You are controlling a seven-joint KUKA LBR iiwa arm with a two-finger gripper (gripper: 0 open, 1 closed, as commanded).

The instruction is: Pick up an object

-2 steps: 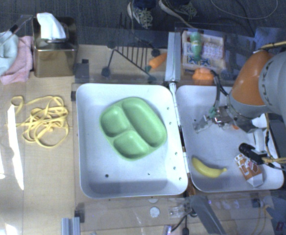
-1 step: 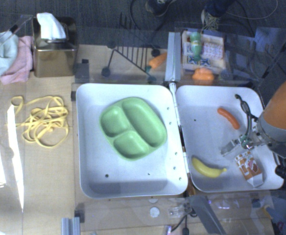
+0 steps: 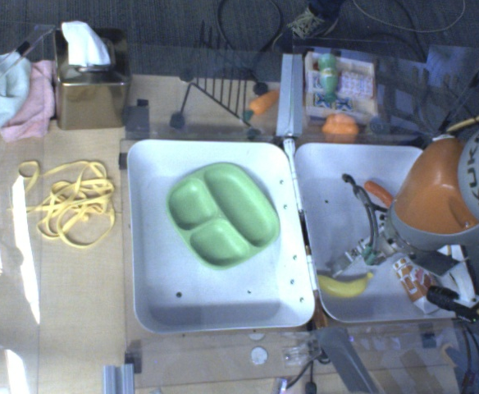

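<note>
Nothing is picked up yet. The grey metal gripper (image 3: 356, 257) hangs low in the right white bin (image 3: 338, 167), just above the small yellow banana (image 3: 344, 285). I cannot tell how its jaws stand. The grabbing and lifting are left.

A big round orange band (image 3: 438, 189) is seen on the arm (image 3: 461, 199). Grey metal is seen below and beside it, with part of a dark letter mark printed there. A thin black cable (image 3: 364, 208) is looped near the wrist.
</note>
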